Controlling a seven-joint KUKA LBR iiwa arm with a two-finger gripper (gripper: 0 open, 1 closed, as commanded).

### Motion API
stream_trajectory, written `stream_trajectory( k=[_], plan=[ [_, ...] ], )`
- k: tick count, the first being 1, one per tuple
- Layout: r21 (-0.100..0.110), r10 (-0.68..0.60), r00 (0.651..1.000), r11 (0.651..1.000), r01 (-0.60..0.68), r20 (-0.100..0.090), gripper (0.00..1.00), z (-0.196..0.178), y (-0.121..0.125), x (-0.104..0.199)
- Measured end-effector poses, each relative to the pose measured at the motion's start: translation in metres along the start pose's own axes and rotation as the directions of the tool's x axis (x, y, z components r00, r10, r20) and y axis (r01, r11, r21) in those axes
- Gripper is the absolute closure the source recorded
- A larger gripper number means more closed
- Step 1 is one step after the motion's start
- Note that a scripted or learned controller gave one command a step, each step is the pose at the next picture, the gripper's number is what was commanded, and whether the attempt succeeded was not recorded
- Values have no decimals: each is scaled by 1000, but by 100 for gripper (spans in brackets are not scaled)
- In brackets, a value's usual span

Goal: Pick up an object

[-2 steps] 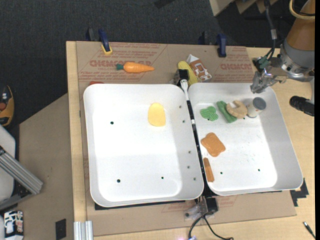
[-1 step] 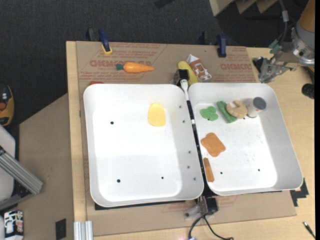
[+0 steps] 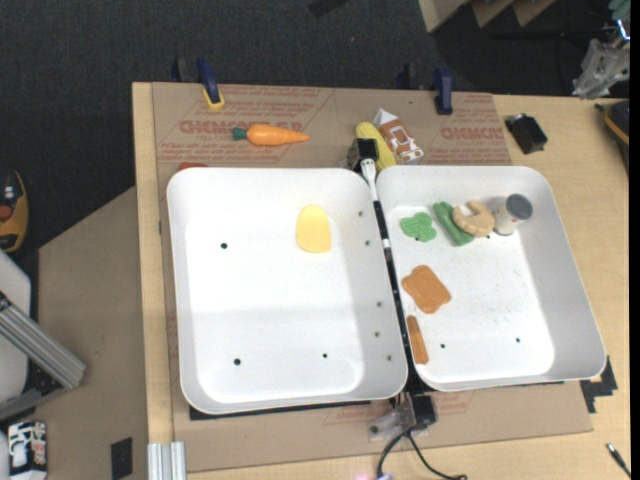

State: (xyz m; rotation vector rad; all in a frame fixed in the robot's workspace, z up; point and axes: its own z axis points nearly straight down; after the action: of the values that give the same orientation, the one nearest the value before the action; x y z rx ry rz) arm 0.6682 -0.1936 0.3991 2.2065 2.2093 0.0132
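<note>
The gripper (image 3: 603, 60) sits at the upper right edge of the camera view, above the far right corner of the bench (image 3: 150, 268) and outside both bins. Its open or closed state cannot be told; nothing is seen held by it.

Candidate objects, by position relative to the gripper:
- Right bin (image 3: 560, 298): the nearer bin, below and to the left of the gripper.
- Grey round piece (image 3: 517, 207): the closest item, in the bin's far corner, well apart from the gripper.
- Beige piece (image 3: 472, 218): just beside the grey round piece, on the side away from the gripper, touching a green strip (image 3: 455, 226).
- Green leaf piece (image 3: 418, 226): further left, near the strip.
- Orange-brown flat piece (image 3: 427, 289): lower in the bin, apart from the cluster.
- Brown stick (image 3: 416, 338): against the bin's left wall.
- Left bin (image 3: 200, 298): holds a yellow rounded piece (image 3: 313, 229), the bin item farthest from the gripper.

Outside the bins, on the bench's far strip to the left of the gripper: a black block (image 3: 526, 133), a toy carrot (image 3: 270, 135) and a yellow item (image 3: 370, 140).
</note>
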Motion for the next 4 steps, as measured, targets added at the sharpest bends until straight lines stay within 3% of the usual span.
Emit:
stream_trajectory(
  k=[1, 2, 3, 4],
  plan=[
    [1, -1, 1000, 1000, 1, -1, 100, -128, 1, 2],
    [15, -3, 1000, 1000, 3, -8, 100, -141, -54, 46],
    [19, 1, 1000, 1000, -1, -7, 0, -138, -53, 43],
    [37, -3, 1000, 999, 4, -12, 0, 54, -67, 113]
  ],
)
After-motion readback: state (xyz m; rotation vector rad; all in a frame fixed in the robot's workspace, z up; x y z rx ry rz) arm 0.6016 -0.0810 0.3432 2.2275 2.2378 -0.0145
